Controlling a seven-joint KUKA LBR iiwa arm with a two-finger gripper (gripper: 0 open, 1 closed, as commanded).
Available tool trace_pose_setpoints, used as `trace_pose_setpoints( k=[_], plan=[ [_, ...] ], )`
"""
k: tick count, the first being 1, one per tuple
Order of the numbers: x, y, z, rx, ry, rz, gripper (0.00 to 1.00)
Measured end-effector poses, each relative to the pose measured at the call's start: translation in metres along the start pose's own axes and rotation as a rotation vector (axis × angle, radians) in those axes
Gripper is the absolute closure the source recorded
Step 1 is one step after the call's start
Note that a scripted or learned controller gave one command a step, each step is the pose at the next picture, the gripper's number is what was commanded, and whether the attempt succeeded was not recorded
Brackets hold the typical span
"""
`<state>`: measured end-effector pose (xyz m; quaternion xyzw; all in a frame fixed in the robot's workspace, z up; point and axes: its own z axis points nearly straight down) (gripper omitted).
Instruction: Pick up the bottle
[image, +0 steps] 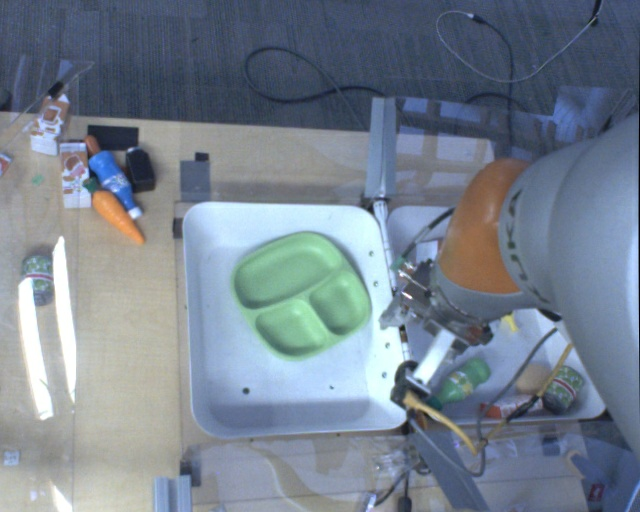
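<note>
Pale wooden bench (120, 330) carrying two shallow white bins, seen from above. The green bottle (464, 379) lies on its side in the right bin (596, 408), close to that bin's near-left corner. Lying flat, it would probably be best grasped across its body rather than by the neck.

The gripper (418, 305) hangs just beyond and to the left of the bottle, over the wall the two bins share. The bottle is not in its hold. The wrist and the orange band (478, 240) cover the tool, so it cannot be told whether the gripper is wide or closed. From this position a short shift toward the bottle seems to be needed before any descent, and the nearby wall leaves little room on that side.

Right of the bottle rests a small can-like thing (563, 388), possibly a tin. Beyond the bottle a yellow scrap (507, 322) shows. Left of the bottle, across the wall, the left bin (205, 400) holds a green divided plate (300, 295). Far to the bottle's left, outside both bins, a toy carrot (120, 218) sits with other small toys well clear of the work.
</note>
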<state>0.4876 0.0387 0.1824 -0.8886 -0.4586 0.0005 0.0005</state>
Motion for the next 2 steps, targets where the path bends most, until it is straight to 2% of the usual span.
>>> trace_pose_setpoints(
  k=[1,2],
  plan=[
    [0.037,-0.016,0.025,-0.017,-0.008,0.044,0.00],
    [-0.034,0.025,-0.007,-0.002,0.001,0.078,0.00]
  ],
)
